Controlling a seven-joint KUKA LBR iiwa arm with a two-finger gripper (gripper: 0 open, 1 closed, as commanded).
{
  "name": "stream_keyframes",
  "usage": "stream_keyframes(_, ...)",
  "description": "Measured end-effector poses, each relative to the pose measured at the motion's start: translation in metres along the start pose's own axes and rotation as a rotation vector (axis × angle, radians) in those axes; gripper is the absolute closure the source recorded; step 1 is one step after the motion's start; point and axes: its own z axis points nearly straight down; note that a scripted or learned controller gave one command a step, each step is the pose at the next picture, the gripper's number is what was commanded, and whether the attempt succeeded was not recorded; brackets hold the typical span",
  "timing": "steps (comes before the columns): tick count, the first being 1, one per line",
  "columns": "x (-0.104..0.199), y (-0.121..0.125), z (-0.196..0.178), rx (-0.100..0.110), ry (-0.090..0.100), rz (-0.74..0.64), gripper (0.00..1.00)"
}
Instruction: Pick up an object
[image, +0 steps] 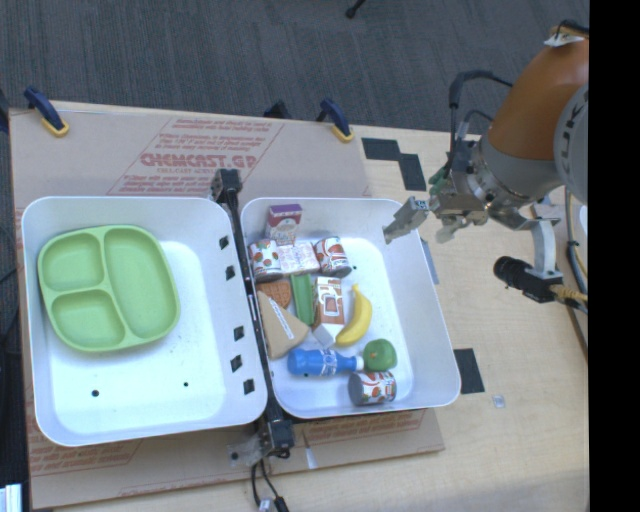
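Reaching in from the right, my arm (535, 110) hangs above the upper right rim of the right bin (425, 330), with the orange band high at the frame's edge. My gripper (425, 218) sits just past that rim, over the bench rather than over the bin's contents. One finger (404, 218) juts out toward the bin, pale and angled; the other is hard to separate from the wrist hardware behind it, so I cannot tell whether I am spread or pressed together. Nothing shows between my fingers.

What I might pick lies heaped in the right bin. A small purple-and-white carton (284, 218) stands near the far wall. Below it lie a few red-and-white packets (297, 258) side by side, touching one another. A banana (357, 317) curves down the middle right, just beside another red-labelled pack (329, 298). A tan wedge (282, 328) lies against the bin's left wall. Toward the near end, a blue bottle (322, 362) lies on its side, with a green apple (379, 353) just to its right and a small can (372, 387) below that, near the front rim.

The left bin (130, 400) holds a light green divided plate (107, 288) in its upper left part. Both bins rest on a sheet of cardboard (190, 150) clipped to the bench.
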Motion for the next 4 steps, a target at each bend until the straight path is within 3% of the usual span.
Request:
stream_keyframes(1,0.026,-0.019,0.155,-0.010,-0.001,0.001,0.00)
stream_keyframes(2,0.027,-0.019,0.145,-0.009,-0.001,-0.003,1.00)
stream_keyframes(3,0.026,-0.019,0.145,-0.009,-0.001,-0.004,0.00)
stream_keyframes(4,0.042,-0.068,0.168,-0.019,-0.003,0.001,0.00)
